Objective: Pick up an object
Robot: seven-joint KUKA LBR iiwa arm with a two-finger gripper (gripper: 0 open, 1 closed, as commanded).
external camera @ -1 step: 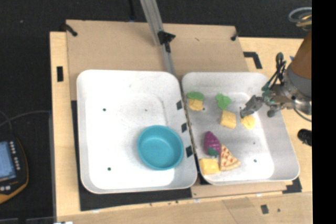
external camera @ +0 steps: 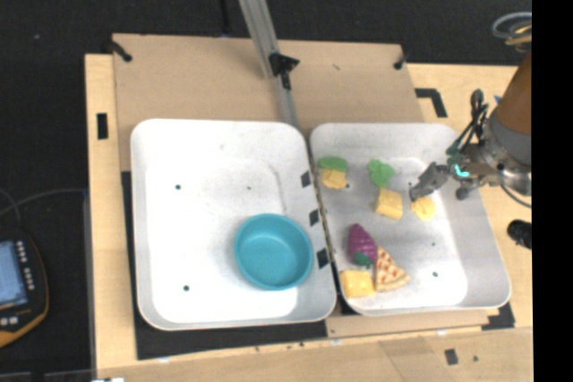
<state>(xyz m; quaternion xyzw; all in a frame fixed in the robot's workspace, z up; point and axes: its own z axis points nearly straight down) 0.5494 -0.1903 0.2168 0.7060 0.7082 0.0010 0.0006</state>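
The right bin point(external camera: 448, 282) holds several toy foods: a yellow piece with a green top point(external camera: 333, 174), a green piece point(external camera: 380, 170), a yellow block point(external camera: 389, 205), a small yellow piece point(external camera: 423, 209), a purple eggplant point(external camera: 361, 241), a pizza slice point(external camera: 390, 269) and a yellow wedge point(external camera: 356, 284). My gripper point(external camera: 427, 183) reaches in from the right and hangs just above the small yellow piece. Nothing shows between its fingers.
The left bin point(external camera: 179, 157) holds a blue bowl point(external camera: 272, 250). A grey pole point(external camera: 252, 0) slants up from the back between the bins. The arm's orange band point(external camera: 515, 98) is at the right edge.
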